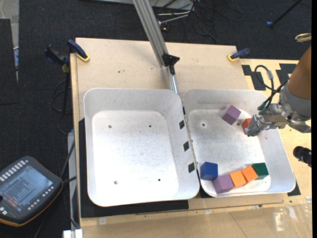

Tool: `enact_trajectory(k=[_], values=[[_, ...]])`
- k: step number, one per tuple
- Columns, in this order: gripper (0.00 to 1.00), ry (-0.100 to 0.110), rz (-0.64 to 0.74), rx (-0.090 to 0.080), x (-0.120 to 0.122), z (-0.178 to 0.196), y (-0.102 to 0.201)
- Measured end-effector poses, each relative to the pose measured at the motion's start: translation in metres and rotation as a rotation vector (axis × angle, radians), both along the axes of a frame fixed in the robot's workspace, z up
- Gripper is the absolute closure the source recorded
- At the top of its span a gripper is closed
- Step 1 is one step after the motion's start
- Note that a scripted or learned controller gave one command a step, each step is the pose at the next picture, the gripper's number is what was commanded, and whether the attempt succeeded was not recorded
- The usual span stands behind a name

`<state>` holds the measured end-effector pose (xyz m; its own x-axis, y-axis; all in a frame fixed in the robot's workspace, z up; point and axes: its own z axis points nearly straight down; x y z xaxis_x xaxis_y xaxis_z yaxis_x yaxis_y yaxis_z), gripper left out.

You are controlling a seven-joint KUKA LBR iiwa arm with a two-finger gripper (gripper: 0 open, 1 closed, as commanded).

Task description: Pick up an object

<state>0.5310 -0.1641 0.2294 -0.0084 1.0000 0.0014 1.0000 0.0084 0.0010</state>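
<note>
The right bin [277, 148] holds several small blocks. A purple cube [231, 115] lies tilted near its back. Just to the cube's right, a red-orange block [245, 124] peeks out from under my gripper [253, 128], which is low over the bin's right side. The gripper body covers most of that block. Along the bin's front wall sit a blue cube [208, 170], a second purple cube [223, 183], an orange cube [238, 178] and a green cube [259, 171], close together in a row.
The left bin [99, 133] stands beside the right one. A metal pole [151, 26] slants down to the bins' shared back edge. Clamps sit at the board's back corners. A teach pendant [25, 190] lies off the bench at lower left.
</note>
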Motion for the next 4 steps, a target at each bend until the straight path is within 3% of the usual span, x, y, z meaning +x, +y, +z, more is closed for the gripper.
enact_trajectory(k=[3,4], values=[[1.00,-0.001,0.000,-0.001,0.071,-0.005,0.144],[1.00,-0.001,0.000,0.000,0.082,-0.012,0.197]])
